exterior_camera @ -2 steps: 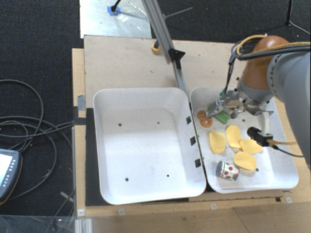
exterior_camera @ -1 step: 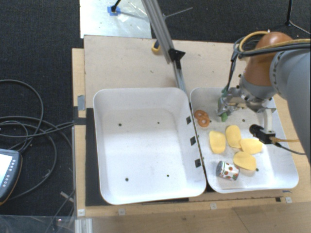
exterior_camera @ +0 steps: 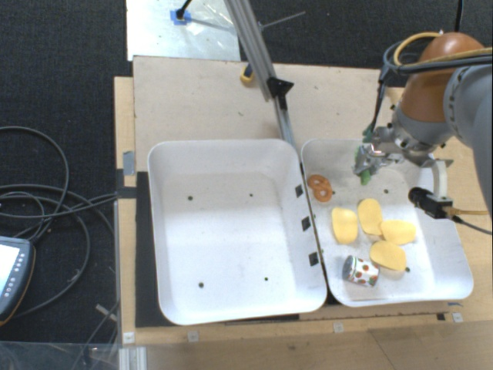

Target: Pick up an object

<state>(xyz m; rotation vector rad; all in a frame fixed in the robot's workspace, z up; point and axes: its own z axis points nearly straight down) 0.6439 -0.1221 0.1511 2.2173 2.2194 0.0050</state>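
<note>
The right bin (exterior_camera: pixel 447 280) holds several objects. An orange pretzel-shaped piece (exterior_camera: pixel 319 187) lies near its left wall. Several yellow pieces lie in the middle: one at the left (exterior_camera: pixel 344 226), one beside it (exterior_camera: pixel 370 216), one at the right (exterior_camera: pixel 398 232) and one lower down (exterior_camera: pixel 388 256). A small white cup with red dots (exterior_camera: pixel 360 271) lies on its side near the front. My gripper (exterior_camera: pixel 365 169) hangs over the bin's far part, right of the pretzel piece and above the yellow ones. Something green shows at its tip.
The left bin (exterior_camera: pixel 166 284) stands beside the right one, with black clips (exterior_camera: pixel 305 222) along the shared wall. A slanted grey pole (exterior_camera: pixel 254 37) crosses the bench behind the bins. Cables (exterior_camera: pixel 46 206) and a pendant (exterior_camera: pixel 11 272) lie at the far left.
</note>
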